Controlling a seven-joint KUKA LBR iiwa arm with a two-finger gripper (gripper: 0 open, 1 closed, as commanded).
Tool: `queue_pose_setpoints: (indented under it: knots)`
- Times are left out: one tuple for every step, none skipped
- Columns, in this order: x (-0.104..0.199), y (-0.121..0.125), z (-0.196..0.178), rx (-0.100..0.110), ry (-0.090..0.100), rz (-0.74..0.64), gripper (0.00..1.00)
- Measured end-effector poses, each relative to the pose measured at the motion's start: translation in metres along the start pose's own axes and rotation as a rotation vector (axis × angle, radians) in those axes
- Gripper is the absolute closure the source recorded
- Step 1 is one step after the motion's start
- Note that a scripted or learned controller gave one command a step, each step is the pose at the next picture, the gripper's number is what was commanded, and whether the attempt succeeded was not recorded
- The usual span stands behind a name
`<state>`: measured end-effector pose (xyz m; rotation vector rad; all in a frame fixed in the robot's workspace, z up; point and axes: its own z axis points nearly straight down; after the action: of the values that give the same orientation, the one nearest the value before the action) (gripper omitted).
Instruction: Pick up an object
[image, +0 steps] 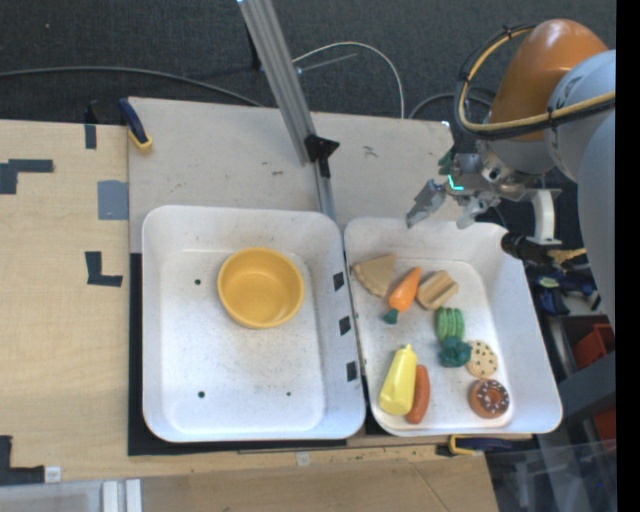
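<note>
The right bin (520, 300) holds several toy foods: a carrot (403, 291), a tan bread slice (375, 272), a small bread roll (437, 289), a green vegetable (450, 331), a yellow mustard bottle (399, 379), a red sausage (419, 393), a cookie (482, 357) and a chocolate donut (489, 398). My gripper (443, 208) hangs above the far rim of the right bin, open, its two fingers spread with nothing between them. It is up and right of the carrot, apart from every item.
The left bin (170, 300) holds a yellow bowl (261, 287). A grey metal pole (285, 75) slants down to the gap between the bins. Cables run along the dark back area. A yellow clamp (135, 124) sits at the board's far left corner.
</note>
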<state>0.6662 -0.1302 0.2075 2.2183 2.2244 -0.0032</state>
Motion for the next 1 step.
queue_pose_setpoints:
  knots:
    - [0.0033,0.0046,0.0455,0.004,0.001,-0.001,0.0]
